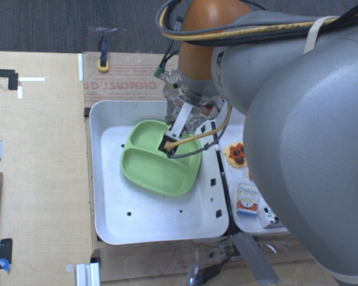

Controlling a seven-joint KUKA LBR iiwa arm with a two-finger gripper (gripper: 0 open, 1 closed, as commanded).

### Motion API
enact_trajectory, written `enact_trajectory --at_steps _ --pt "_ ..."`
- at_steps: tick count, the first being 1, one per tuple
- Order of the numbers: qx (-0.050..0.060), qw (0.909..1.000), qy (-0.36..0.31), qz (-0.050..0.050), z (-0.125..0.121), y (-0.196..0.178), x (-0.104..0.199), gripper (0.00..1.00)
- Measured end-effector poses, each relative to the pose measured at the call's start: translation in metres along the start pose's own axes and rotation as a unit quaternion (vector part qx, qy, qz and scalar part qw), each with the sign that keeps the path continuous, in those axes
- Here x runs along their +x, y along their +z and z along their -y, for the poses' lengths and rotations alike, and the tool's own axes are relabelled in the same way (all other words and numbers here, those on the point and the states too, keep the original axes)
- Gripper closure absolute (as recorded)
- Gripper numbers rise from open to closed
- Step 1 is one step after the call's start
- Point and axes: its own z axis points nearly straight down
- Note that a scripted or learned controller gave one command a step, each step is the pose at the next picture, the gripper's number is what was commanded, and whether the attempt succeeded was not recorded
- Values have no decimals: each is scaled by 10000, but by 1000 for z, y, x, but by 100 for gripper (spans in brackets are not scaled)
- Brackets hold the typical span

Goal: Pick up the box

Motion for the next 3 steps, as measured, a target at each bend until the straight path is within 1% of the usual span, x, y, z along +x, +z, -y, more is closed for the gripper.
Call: enact_trajectory --at_steps 1,2,3 --pt "0 10000 2 2 0 0 0 0" --pt "2 9989 474 -6 104 111 18 0" --pt "3 9811 1933 -5 112 100 7 0"
